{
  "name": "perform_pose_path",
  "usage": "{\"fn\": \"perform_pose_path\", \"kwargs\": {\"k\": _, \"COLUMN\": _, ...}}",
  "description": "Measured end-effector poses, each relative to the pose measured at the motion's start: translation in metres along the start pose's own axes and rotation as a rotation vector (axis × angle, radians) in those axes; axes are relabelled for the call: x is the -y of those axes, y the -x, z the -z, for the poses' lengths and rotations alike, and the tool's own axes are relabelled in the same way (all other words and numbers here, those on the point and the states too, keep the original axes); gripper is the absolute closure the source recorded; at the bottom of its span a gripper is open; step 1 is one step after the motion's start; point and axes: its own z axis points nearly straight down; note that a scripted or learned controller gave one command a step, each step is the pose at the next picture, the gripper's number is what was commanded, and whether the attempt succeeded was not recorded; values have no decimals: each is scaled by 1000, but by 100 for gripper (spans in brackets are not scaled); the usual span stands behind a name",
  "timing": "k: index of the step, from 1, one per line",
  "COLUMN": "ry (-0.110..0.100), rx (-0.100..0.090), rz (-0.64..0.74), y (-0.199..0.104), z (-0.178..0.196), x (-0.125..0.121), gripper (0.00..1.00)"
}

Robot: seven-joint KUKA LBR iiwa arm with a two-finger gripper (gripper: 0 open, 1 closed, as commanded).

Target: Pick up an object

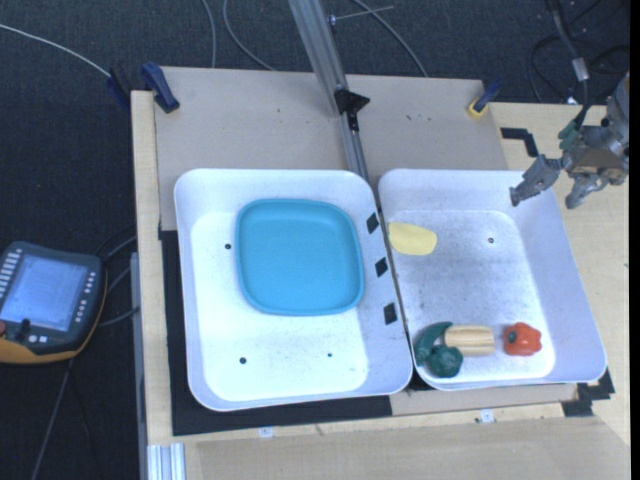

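Camera view: gripper (553, 190), fingers spread and empty, hangs at upper right over right bin (560, 258), poised above scattered toys.

A blue plate (299, 256), yellow piece (412, 239), green vegetable (438, 351), tan block (469, 340), red pepper (521, 339), white speckled bins (560, 258).

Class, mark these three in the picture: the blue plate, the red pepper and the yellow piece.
Blue plate (300, 256), camera view, on its flat middle.
Red pepper (521, 339), camera view, on its red body.
Yellow piece (412, 238), camera view, on its middle.
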Motion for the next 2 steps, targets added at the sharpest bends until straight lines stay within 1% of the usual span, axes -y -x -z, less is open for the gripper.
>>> {"fn": "perform_pose_path", "kwargs": {"k": 1, "ry": -3, "rx": -1, "rz": 1, "y": -9, "z": -47, "x": 3, "gripper": 0}}
{"fn": "perform_pose_path", "kwargs": {"k": 2, "ry": -2, "rx": 0, "rz": 0, "y": -8, "z": -87, "x": 6, "gripper": 0}}
